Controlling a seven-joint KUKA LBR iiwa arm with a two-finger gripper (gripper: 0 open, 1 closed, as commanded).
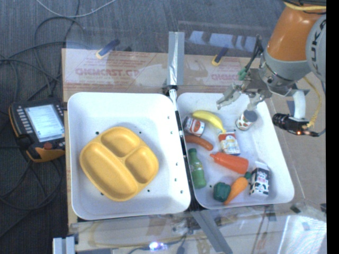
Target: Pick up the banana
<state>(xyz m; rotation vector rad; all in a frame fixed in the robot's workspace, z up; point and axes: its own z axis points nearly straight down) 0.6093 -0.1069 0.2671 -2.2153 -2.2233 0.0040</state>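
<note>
The yellow banana (209,119) lies curved in the upper left part of the right bin (279,142), next to a red-labelled can (194,126). My gripper (240,100) hangs over the bin's far edge, up and to the right of the banana, apart from it. Its two fingers are spread wide, one pointing left and one down, with nothing between them.
The right bin also holds a small jar (244,120), a sausage (199,141), a red-white carton (229,143), an orange-red bottle (229,162), a green bottle (197,169), a carrot (236,189), a green pepper (221,191) and a milk carton (259,182). A yellow divided plate (119,162) sits in the left bin (79,110).
</note>
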